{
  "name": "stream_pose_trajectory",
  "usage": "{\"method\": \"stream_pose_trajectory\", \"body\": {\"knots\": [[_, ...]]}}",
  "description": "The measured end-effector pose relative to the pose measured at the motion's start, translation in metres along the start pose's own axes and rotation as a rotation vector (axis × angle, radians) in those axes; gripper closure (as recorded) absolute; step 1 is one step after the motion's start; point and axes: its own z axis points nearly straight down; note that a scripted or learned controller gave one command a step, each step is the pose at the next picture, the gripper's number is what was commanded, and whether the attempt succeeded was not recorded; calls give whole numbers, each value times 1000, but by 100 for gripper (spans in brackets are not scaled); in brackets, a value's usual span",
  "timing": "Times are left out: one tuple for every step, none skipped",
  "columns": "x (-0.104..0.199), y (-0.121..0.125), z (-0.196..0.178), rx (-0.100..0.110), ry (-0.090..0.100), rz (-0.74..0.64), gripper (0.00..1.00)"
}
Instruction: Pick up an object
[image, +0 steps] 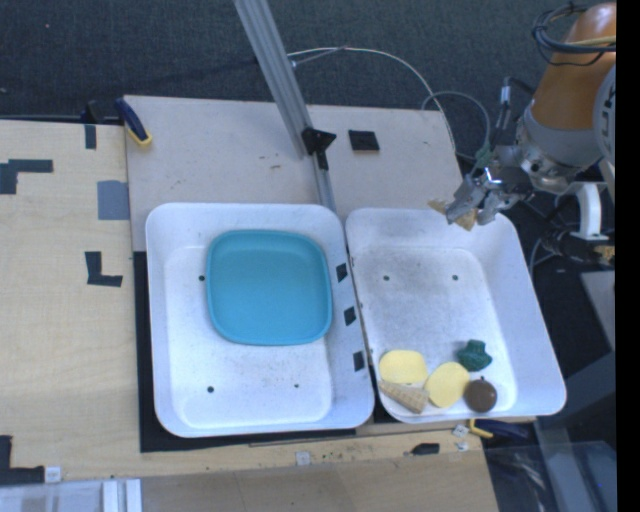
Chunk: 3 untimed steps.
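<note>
My gripper (470, 211) hangs over the far right corner of the right bin (430, 290), above its rim. A small tan patch sits right at its tip; what that patch is cannot be made out. At the near end of this bin lies a cluster of small objects: two yellow round pieces (403, 366) (447, 384), a tan wedge (404, 398), a green piece (474, 354) and a brown ball (481, 396). The gripper is far from that cluster, at the opposite end of the bin.
The left bin (180, 330) holds a blue square plate (268, 286). A grey metal pole (290, 95) slants up from between the bins' far ends. Cables (400, 70) loop behind the right bin. The arm's orange band (585, 45) is at the top right.
</note>
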Motion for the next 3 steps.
{"method": "stream_pose_trajectory", "body": {"knots": [[52, -15, -6, -1, 1, -1, 100], [102, -33, -11, 0, 1, -1, 100], [154, -54, -13, 0, 1, -1, 100]]}}
